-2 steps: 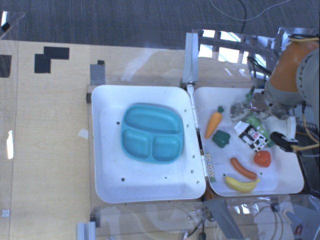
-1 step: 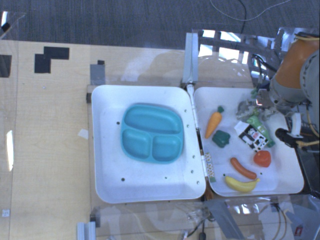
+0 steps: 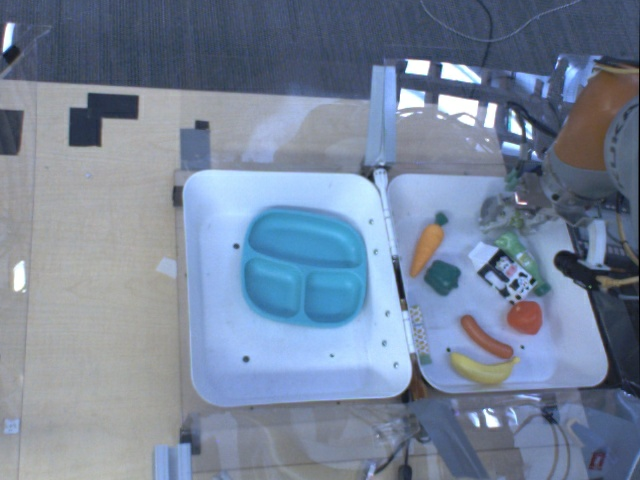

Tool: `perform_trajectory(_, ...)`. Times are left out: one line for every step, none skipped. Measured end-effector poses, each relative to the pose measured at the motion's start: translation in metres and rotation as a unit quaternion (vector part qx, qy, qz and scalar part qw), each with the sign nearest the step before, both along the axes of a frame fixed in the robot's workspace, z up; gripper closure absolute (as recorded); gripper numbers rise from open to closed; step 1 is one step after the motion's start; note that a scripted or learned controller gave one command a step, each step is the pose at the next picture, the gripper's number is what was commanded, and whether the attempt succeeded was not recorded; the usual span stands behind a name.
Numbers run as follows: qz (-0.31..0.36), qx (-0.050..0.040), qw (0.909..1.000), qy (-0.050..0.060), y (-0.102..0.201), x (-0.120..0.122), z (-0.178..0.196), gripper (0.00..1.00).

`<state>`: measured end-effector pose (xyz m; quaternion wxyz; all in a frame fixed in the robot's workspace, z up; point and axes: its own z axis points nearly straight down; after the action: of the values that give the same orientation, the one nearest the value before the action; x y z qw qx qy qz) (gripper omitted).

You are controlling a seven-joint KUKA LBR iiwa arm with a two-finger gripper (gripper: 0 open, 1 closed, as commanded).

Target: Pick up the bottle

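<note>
Two shallow white bins are sitting side by side on the bench, and from where I am standing the left bin (image 3: 210,298) is carrying a blue divided tray (image 3: 303,266) near its middle, with three compartments facing up. The right bin (image 3: 570,368) is holding the clutter: a toy carrot (image 3: 428,246) is lying tilted near its left edge, a dark green pepper (image 3: 442,277) is resting just below it, and a sausage (image 3: 486,336) is lying slantwise toward the front edge with a banana (image 3: 482,368) curving just beneath it, close to the front rim. A red tomato (image 3: 525,316) is sitting toward the right side, just below a small black-and-white carton (image 3: 508,271). The bottle (image 3: 522,251), green and lying on its side, is stretching along the carton's right flank, touching it, in the upper right part of this bin. The arm (image 3: 590,133), grey with its orange band, is reaching in over the right bin's far right corner, and the gripper (image 3: 517,205) is hanging just above the top end of the bottle. How its jaws are standing I cannot tell; the metal there is blurring into the glare. A black cable (image 3: 470,8) is looping across the floor beyond the bench.
</note>
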<state>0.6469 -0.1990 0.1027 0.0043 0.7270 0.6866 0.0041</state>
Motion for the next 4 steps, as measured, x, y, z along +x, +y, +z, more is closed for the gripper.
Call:
perform_trajectory(0.002,-0.0005,1.0,-0.003,0.001,0.002,0.013,1.0)
perform_trajectory(0.003,-0.0014,1.0,-0.007,0.002,0.004,0.026,1.0)
perform_trajectory(0.152,-0.003,0.9884,0.0,0.004,-0.117,-0.013,1.0)
perform_trajectory(0.134,-0.0013,0.991,0.002,0.074,-0.126,0.066,1.0)
